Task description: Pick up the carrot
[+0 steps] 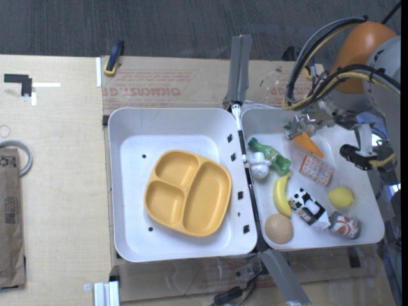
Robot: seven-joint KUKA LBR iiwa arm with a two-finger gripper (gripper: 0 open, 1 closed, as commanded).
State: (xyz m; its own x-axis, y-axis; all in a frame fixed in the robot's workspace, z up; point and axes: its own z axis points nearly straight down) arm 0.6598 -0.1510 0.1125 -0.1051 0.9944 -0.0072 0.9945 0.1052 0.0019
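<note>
The orange carrot (310,145) lies in the upper part of the right bin (376,218), pointing down and to the right. My gripper (298,130) hangs right at the carrot's upper left end, touching or just above it. The grey arm with its orange band reaches in from the upper right, with cables looping over it.
The right bin also holds a green bottle (272,157), a banana (281,195), a red-and-white packet (315,169), a lemon (341,197), a black-and-white toy (307,208), a can (344,225) and a brown ball (278,228). A yellow divided plate (188,192) fills the left bin (121,171).
</note>
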